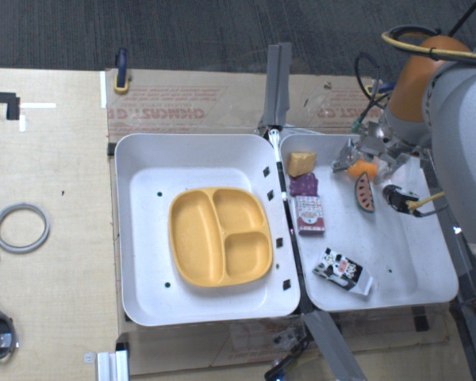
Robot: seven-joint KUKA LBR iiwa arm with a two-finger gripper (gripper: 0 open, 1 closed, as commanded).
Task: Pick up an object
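Orange piece point(365, 168) lies near the right bin's point(412, 284) far edge, touching the watermelon slice point(366, 192) (long axis toward the near edge); the gripper point(370, 154) sits directly over it, jaw spread impossible to tell.

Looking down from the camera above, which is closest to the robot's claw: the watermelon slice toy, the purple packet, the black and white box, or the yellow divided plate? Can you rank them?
Measured from the gripper:
1. Watermelon slice, just below it.
2. Purple packet, by the right bin's left wall.
3. Black and white box, toward that bin's near edge.
4. Yellow divided plate, in the left bin.
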